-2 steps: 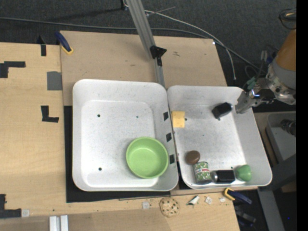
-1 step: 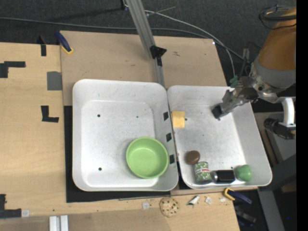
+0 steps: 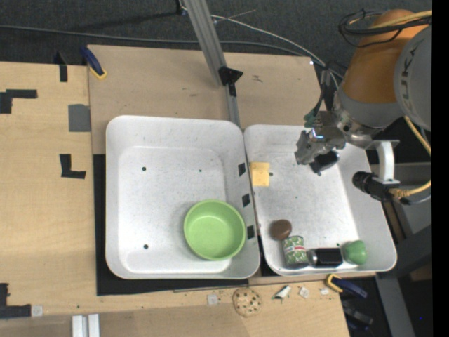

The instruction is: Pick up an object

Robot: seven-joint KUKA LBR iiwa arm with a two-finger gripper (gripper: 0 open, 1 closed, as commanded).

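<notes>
Yellow block [image 3: 260, 174] lies left of pincer [image 3: 313, 157], apart.

A robotics lab test bench, seen from a camera fixed overhead. A large grey industrial robot arm with an orange band [image 3: 382, 62] reaches in over a pale plywood bench top [image 3: 42, 209] marked with strips of black tape [image 3: 68, 166]. Two shallow white plastic bins [image 3: 119, 188] sit side by side on a black mat. A slanted grey aluminium pole [image 3: 203, 30] rises from the bench, and thin cables [image 3: 280, 44] trail across dark carpet [image 3: 70, 5] behind it.
</notes>
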